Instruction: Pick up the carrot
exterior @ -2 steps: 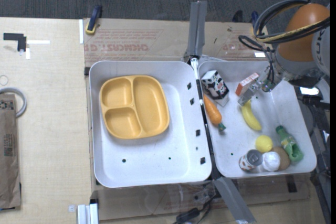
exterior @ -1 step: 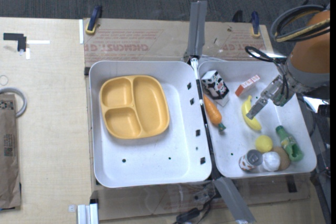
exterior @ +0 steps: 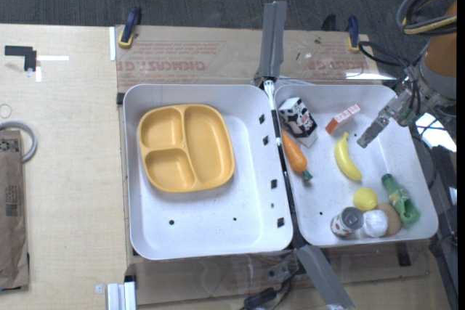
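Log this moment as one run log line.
gripper: above right bin, near banana | carrot: by left wall, untouched | status: not picked

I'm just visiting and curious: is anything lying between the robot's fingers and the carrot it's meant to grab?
Yes. The banana lies in the right bin between the gripper and the carrot, which rests by the bin's left wall. The gripper is above the bin floor, so it could probably pass over it.
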